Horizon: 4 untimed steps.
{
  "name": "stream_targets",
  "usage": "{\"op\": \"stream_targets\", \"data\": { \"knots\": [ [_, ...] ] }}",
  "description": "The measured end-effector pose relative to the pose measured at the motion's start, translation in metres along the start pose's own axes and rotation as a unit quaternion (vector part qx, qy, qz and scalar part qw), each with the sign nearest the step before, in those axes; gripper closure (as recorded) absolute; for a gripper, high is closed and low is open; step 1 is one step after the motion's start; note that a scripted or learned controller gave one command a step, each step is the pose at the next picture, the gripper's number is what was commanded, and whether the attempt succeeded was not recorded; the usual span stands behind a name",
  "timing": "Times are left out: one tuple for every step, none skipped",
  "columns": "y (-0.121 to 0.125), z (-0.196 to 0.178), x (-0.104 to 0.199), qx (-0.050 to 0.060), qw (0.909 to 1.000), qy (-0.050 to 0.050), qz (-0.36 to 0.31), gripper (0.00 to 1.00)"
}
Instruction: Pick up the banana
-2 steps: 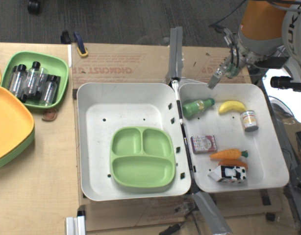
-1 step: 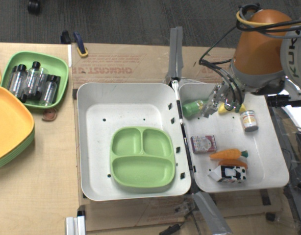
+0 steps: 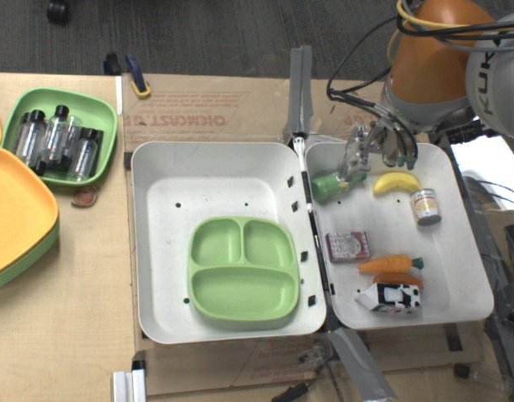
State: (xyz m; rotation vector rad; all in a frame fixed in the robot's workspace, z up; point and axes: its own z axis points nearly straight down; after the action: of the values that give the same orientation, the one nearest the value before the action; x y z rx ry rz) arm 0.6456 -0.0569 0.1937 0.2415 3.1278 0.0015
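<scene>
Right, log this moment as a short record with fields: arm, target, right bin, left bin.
arm: gripper low over the far end of the right bin
target: banana lying in the right bin, beside the gripper, not between its fingers
right bin also: green item, small jar, pink packet, carrot, milk carton
left bin: green divided plate

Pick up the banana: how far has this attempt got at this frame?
Done: the arm has reached the right bin, with the gripper near its back edge. In hand: nothing visible between the fingers. Left: the grasp and lift. The banana lies on the bin floor just right of the gripper, beside a green object and a small can.
</scene>
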Motion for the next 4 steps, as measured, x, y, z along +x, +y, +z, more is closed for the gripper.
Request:
{"op": "stream_targets", "data": {
  "knots": [
    [-0.053,0.062,0.001,0.0,0.9973,0.001,-0.073,1.0],
    [-0.145,0.101,-0.015,0.0,0.9729,0.0,-0.231,1.0],
    [-0.075,-0.051,-0.027,0.0,0.9743,-0.001,-0.225,1.0],
    [-0.049,-0.017,-0.022,-0.001,0.9111,0.0,-0.412,1.0]
  ]
}}
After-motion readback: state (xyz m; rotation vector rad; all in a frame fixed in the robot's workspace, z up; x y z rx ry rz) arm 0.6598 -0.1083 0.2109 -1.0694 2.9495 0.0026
